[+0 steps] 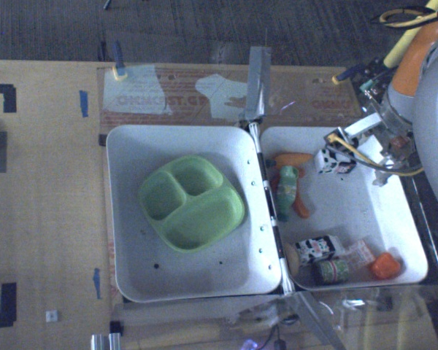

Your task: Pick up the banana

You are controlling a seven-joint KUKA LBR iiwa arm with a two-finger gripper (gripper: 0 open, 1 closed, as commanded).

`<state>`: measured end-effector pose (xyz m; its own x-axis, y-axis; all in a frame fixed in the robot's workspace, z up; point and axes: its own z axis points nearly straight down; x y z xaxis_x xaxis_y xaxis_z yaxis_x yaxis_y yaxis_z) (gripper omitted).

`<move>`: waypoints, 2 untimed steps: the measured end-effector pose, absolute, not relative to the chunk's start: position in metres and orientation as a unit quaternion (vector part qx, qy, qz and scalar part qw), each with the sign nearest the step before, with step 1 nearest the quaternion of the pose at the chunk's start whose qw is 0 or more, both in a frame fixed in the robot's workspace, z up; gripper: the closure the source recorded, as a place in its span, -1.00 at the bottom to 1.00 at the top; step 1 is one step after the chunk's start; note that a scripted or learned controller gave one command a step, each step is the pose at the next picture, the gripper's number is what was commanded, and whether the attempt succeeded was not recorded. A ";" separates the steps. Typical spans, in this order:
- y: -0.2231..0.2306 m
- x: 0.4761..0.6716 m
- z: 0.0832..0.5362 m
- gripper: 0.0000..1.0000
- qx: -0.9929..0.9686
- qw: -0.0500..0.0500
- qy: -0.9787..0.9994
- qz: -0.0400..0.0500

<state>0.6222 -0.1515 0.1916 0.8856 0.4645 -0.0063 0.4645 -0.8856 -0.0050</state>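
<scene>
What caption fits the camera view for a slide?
Arm's gripper hovers over the right bin of mixed items; green divided plate sits in the left bin.

left bin (131,195): white and shallow, well to the camera-left of the gripper.
green plate (192,203): three compartments, lying in the left bin, far from the gripper.
right bin (394,217): white, lying under the gripper.
orange carrot (294,158): by the divider, just camera-left of the gripper.
green bottle (286,184): below the carrot, camera-left of and below the gripper.
cow-print carton (316,248): near the right bin's front edge, well below the gripper.
dark green can (331,270): touching the carton's lower side.
small orange item (385,266): front corner of the right bin; kind unclear.
</scene>
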 end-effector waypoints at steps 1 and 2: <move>-0.118 0.555 0.084 -1.00 -0.995 0.001 -0.101 0.003; -0.179 0.604 0.086 -1.00 -0.995 0.002 -0.101 0.004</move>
<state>0.6039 -0.1794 0.0859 0.9797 0.2002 -0.0071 0.2002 -0.9797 -0.0051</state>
